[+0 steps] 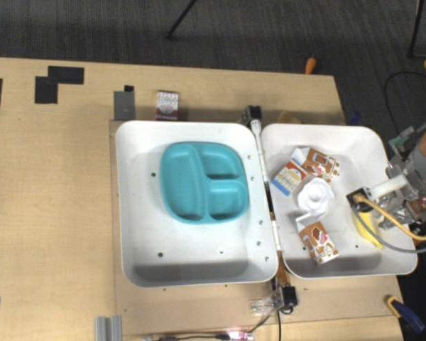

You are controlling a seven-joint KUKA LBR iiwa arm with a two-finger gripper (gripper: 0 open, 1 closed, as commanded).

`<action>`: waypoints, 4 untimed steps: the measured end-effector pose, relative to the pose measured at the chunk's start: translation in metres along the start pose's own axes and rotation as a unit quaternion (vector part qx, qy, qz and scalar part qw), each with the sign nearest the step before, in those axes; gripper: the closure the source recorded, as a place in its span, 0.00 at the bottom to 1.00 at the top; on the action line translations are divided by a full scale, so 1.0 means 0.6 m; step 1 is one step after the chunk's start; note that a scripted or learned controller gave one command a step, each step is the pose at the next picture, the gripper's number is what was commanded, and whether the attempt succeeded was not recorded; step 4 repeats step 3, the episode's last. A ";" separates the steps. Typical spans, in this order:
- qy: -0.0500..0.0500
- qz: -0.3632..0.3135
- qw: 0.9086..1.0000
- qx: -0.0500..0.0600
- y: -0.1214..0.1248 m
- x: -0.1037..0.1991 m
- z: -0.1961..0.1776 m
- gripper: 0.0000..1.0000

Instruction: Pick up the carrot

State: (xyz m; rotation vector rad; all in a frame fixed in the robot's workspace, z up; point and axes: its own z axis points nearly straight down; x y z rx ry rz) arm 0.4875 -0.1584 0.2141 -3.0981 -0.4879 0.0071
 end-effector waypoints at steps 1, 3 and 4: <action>0.006 0.018 1.000 -0.005 0.047 -0.014 -0.149 1.00; 0.006 -0.004 1.000 -0.006 0.077 -0.024 -0.167 1.00; 0.006 -0.004 1.000 -0.006 0.077 -0.024 -0.167 1.00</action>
